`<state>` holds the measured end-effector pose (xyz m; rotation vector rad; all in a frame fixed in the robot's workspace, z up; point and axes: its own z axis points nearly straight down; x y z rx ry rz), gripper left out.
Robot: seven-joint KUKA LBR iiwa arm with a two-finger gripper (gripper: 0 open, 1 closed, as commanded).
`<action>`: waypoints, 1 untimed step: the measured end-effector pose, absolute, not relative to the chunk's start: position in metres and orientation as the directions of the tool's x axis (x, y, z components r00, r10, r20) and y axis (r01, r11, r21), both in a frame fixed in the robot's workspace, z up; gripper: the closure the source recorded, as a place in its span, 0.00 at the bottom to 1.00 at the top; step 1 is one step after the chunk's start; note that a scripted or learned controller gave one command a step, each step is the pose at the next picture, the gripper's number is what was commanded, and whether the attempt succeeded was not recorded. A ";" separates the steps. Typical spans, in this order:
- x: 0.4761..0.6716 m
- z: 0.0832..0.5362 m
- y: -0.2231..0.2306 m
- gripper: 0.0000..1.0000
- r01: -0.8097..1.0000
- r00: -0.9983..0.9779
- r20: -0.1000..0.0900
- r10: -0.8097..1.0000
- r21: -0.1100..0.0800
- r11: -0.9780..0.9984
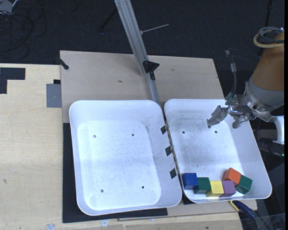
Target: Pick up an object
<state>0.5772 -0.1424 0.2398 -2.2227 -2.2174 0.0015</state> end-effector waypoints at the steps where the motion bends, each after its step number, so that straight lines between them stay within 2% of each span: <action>1: 0.607 0.128 -0.146 0.00 1.000 -0.002 0.002 1.000 -0.009 0.002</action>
